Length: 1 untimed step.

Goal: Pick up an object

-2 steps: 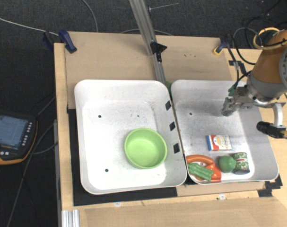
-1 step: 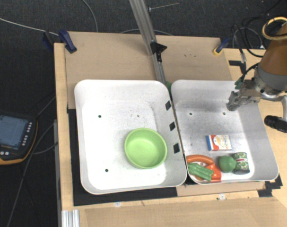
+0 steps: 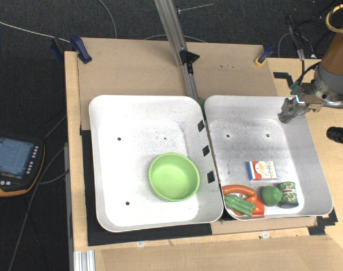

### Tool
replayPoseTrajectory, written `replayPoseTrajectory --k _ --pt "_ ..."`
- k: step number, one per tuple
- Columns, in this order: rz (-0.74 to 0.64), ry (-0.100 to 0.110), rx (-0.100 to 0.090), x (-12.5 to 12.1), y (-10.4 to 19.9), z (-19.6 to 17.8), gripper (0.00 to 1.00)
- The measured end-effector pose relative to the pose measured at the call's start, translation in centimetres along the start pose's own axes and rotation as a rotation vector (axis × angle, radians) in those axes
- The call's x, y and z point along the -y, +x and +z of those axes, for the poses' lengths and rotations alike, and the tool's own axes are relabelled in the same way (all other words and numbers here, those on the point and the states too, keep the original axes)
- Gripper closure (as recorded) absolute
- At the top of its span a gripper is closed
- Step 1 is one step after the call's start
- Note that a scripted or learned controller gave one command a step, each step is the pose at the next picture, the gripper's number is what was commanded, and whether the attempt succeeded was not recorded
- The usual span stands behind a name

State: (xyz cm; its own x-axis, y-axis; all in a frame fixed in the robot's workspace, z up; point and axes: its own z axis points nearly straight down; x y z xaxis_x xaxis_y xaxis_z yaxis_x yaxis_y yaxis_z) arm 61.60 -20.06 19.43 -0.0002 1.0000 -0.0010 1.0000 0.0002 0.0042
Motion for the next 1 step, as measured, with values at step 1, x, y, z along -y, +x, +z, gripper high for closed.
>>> replayPoseTrajectory --k 1 --pt "0.0 -0.001 0.0 -0.12 -0.02 -5.34 1.0"
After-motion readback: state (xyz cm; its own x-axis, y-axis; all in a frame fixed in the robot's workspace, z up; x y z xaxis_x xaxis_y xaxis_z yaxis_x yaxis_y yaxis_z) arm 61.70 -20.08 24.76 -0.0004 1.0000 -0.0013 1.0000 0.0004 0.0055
